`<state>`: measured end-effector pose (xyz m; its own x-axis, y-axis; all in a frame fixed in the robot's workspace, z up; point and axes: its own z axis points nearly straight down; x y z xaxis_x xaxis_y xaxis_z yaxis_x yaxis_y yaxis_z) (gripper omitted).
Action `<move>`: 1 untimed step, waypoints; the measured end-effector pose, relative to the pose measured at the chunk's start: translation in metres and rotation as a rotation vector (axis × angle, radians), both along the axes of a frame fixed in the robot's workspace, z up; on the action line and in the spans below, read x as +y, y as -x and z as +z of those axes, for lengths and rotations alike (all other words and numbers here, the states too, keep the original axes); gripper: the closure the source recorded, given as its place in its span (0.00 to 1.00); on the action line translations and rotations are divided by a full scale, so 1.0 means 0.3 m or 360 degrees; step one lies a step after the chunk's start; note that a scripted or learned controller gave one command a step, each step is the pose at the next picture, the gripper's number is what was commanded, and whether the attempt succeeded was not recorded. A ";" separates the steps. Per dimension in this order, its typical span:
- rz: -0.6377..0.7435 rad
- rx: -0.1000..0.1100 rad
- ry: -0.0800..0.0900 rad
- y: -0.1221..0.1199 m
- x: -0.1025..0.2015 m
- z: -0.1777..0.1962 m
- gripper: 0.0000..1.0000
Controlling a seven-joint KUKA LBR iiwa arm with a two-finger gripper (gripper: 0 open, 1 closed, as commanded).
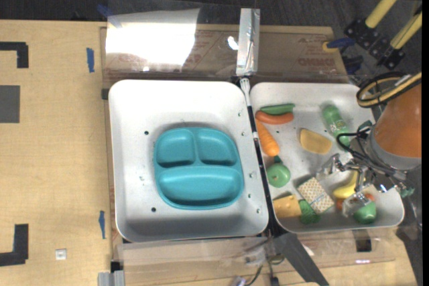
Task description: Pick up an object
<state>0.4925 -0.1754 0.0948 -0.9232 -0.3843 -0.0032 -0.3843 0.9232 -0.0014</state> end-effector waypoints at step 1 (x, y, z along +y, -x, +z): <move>0.0074 -0.0014 0.0000 0.001 -0.066 -0.019 0.00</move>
<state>0.4923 -0.1953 0.0890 -0.9044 -0.4265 -0.0110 -0.4265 0.9045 -0.0051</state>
